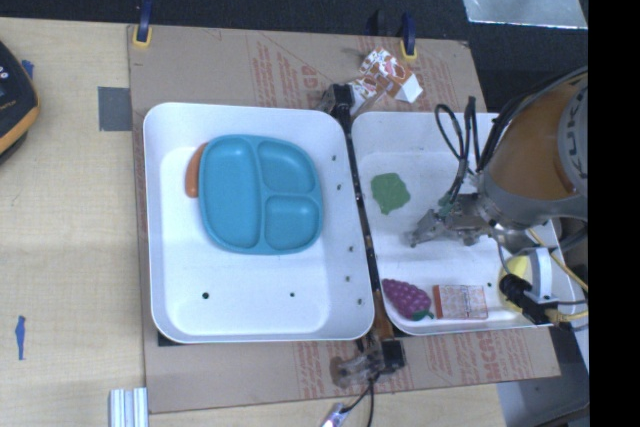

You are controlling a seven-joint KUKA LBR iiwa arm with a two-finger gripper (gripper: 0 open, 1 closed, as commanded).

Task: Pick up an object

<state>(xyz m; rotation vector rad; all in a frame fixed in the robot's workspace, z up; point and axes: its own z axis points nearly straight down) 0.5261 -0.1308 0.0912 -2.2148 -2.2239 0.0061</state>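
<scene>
Gripper: the gripper [420,235] hangs low over the middle of the right bin [420,137], its grey fingers pointing toward the left of the frame; they look close together with nothing between them, though at this slant and size that is only a fair reading.

Arm: the arm [535,160] comes in from the right edge of the frame, orange band above the wrist, black cables looping over the bin's upper right.

Nearest object: a flat green piece [390,191] lies on the bin floor up and to the left of the fingertips, just beside them but apart.

Other candidates: a purple grape bunch [406,296] and a small printed packet [461,301] lie along the lower edge of the same bin, below the gripper; a yellow object [520,272] sits at the lower right, under the wrist.

Long axis: the green piece is roughly as wide as tall, so no clear axis; the grape bunch runs left to right.

Left bin: the left bin [180,295] holds a blue divided plate [262,194] with an orange thing [192,172] tucked at its left rim, well apart from the gripper.

Deciding relation: the green piece is likely the target, being closest; the move would call for a short shift toward the upper left.

Risk: the piece looks thin and flat, so the fingers could slide over it.
</scene>
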